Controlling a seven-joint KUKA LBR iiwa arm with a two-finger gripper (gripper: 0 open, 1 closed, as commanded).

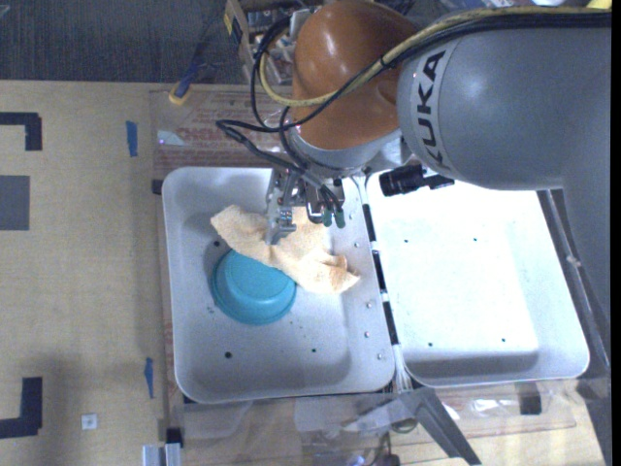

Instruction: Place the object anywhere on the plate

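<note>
Blue round plastic plate (253,289) sits in the left white bin (194,357), touching a yellow crumpled cloth (291,250) at its 1 o'clock. The silver gripper (301,216) hangs over the cloth, at the bin's 12 o'clock side. I cannot tell how its jaws stand

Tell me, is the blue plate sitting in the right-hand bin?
No, the blue plate lies in the left bin, beside the yellow cloth; the gripper hangs over that cloth.
</note>
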